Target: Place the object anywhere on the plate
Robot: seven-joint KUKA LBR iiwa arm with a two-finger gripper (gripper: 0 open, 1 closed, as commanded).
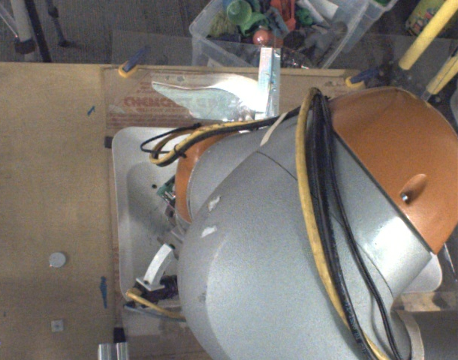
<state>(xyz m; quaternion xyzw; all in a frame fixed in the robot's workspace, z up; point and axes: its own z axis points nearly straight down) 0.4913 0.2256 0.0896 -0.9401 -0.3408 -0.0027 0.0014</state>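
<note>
Arm (289,253) loomed over white bin (128,201); jaw state impossible to tell. Risk: blind placement missing plate, target hidden beneath arm.

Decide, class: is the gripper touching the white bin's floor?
Cannot tell. In the camera view the grey arm covers most of the white bin, hiding any contact or gap beneath it.

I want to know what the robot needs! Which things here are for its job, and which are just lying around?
For the job:
robot arm
white bin

Just lying around:
clear box of toys
yellow clamp
small grey disc

The plate and the object are hidden under the arm.
</note>
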